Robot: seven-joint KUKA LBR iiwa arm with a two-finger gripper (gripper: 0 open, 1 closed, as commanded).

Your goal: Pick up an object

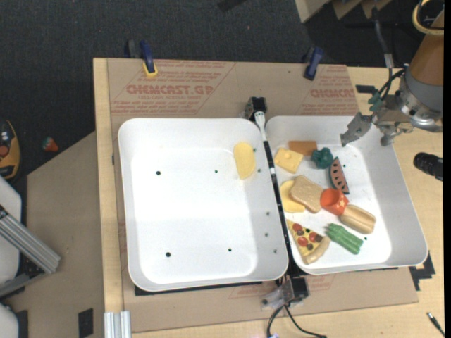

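The robot arm [428, 76] comes in from the right side, up high. Its hand [368, 129] hangs over the top right part of the right bin [405, 203]. Two thin grey fingers [352, 131] stick out and stand apart, so the hand is open. Nothing is between them.

Two white bins sit side by side on the desk [106, 189]. The left bin [141, 210] has one thing in it, a pale yellow toy [244, 160] that looks a bit like a banana. It lies near the bin's top right corner, close to the wall between the bins.

The right bin holds a pile of toy food on its left side. Near the top is a small orange-brown block [302, 147]. Just beside it is a yellow cheese wedge [287, 160]. A dark green lumpy toy [322, 157] sits to the right of the block. Next to that is a watermelon slice [339, 175], dark red with a thin rind. Lower down is a slice of bread [305, 193], and a red tomato [333, 201] touches it on the right. A tan bread roll [358, 219] lies below the tomato. A green veggie [344, 237] lies under the roll. A pizza slice [309, 240] sits at the bottom left of the pile.

All the toy food lies well below and left of the hand
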